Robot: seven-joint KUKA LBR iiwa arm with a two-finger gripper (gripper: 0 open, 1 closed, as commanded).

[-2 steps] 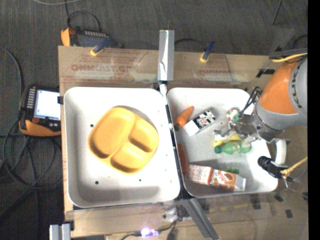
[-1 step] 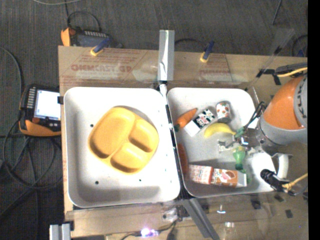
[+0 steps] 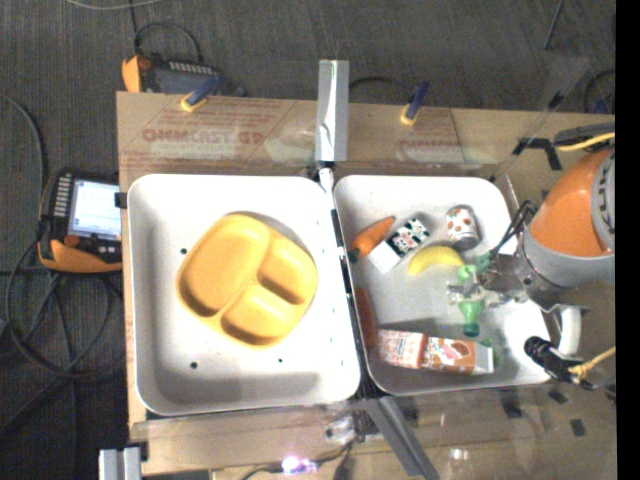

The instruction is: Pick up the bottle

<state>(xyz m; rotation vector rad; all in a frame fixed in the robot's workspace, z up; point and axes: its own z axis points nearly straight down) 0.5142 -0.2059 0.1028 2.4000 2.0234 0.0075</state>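
The tool [image 3: 478,286] hovers over the green bottle [image 3: 470,313] in the right bin [image 3: 420,186]; its grip state I cannot tell. Descend straight, avoiding the banana [image 3: 436,259] and carton [image 3: 433,351].

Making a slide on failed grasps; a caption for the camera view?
Tool over the green bottle in the right bin; yellow plate at left.

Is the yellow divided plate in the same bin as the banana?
No, the yellow plate lies in the left bin; the banana is in the right bin.
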